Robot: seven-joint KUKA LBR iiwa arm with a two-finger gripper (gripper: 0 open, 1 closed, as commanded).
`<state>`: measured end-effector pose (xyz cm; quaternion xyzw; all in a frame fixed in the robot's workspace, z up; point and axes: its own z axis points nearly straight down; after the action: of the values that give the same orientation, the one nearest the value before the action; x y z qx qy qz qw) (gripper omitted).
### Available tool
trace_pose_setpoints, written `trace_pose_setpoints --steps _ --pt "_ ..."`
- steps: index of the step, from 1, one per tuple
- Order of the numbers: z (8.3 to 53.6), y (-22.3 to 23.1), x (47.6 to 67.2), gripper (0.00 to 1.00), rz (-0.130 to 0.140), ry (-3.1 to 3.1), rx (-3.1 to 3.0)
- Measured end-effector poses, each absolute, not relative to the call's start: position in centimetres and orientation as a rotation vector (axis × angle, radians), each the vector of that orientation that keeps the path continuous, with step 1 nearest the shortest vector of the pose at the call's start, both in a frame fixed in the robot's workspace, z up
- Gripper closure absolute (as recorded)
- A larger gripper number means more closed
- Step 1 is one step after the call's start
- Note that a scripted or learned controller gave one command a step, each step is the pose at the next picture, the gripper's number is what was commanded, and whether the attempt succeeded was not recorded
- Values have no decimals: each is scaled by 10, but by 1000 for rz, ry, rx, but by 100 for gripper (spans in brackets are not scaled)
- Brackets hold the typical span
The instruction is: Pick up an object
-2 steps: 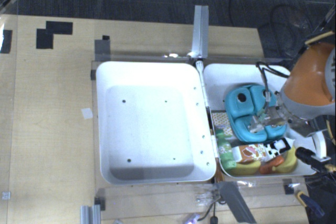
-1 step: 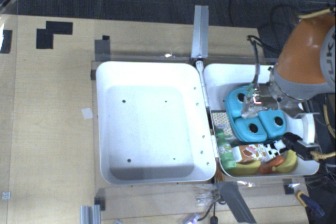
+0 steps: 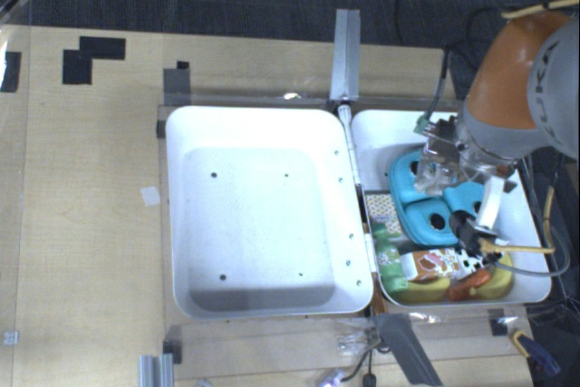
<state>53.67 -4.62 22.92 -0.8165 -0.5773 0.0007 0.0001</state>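
Blue plastic toy [image 3: 433, 206], right bin [image 3: 381, 130], under the gripper [image 3: 436, 169] (grip state cannot be told): likely light, rigid, smooth; best taken across a narrow raised edge

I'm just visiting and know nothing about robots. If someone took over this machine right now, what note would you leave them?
Gripper: down in the right bin, over the blue plastic object. Whether it grips anything can't be told.
Things: all piled in the right bin: the blue object, a printed carton, something yellow at the near edge. Left bin beside it.
Done: nothing visibly lifted.
Left: grasp one object and raise it.
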Motion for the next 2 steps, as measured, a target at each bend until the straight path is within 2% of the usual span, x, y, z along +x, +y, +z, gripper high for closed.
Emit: trace_pose_setpoints --steps 1,2 --pt "213 -37 591 100 2 -1877 -2520" --pt "271 -35 576 100 -1 -1903 -2501"
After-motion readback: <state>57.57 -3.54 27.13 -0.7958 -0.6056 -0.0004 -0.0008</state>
